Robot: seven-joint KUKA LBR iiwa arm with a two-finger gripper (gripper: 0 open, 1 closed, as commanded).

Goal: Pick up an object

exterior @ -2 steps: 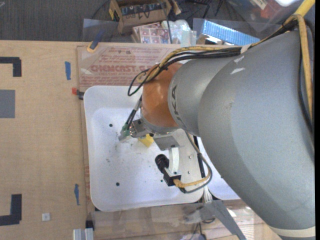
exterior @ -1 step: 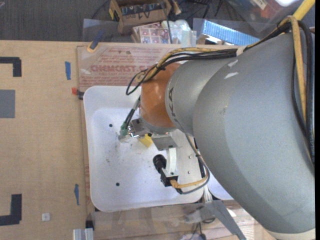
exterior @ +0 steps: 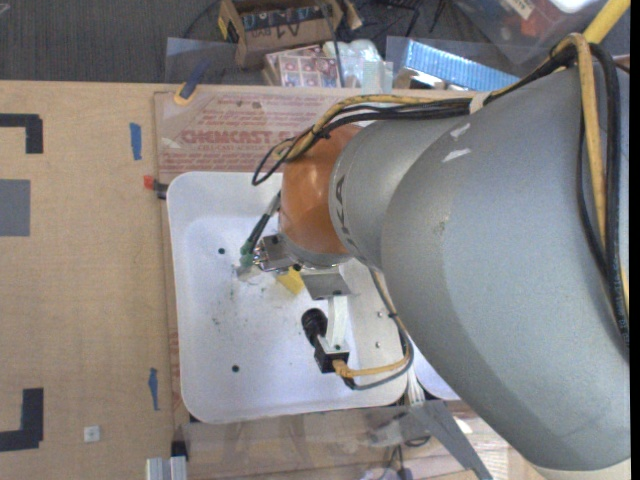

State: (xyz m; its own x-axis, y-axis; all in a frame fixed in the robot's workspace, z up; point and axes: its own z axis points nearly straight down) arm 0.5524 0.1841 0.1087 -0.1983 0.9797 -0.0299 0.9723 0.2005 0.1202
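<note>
My gripper [exterior: 258, 257] hangs low over the upper middle of the left white bin [exterior: 215, 368], under the orange wrist band and the big grey arm. A small green thing [exterior: 247, 250] shows right at its tip; whether it is held I cannot tell. A small yellow piece [exterior: 290, 282] sits just below and to the right of the gripper, partly under the wrist. The arm hides the bin's right part.
The bin floor carries dark specks and smudges [exterior: 222, 252]. A brown cardboard surface [exterior: 80, 268] stretches to the left of the bin. Boxes and clutter [exterior: 300, 38] stand beyond the bench at the back.
</note>
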